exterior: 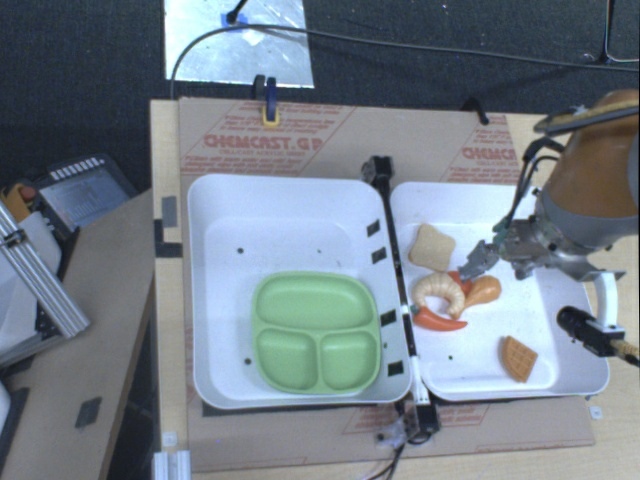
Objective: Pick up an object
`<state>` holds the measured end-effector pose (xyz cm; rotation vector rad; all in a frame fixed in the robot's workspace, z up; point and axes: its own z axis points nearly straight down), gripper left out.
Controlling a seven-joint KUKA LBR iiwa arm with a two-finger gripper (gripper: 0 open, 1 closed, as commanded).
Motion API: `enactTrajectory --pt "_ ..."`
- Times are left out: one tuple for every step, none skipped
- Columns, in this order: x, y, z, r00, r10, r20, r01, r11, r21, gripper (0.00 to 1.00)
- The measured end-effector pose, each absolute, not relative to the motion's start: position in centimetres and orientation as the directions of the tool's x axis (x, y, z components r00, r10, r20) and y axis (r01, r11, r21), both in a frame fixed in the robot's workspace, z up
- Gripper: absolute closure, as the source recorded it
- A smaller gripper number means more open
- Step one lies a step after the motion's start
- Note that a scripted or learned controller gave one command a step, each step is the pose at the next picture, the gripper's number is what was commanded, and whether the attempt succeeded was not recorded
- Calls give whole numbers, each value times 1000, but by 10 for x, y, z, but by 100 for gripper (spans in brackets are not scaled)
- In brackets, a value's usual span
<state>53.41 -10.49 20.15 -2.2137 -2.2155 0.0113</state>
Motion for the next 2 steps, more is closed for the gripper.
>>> enactTrajectory --pt "537 -105 208 -3 1000 0 1000 3 2 0" --pt "538 -111 165 -1 1000 1 1000 1 -1 0"
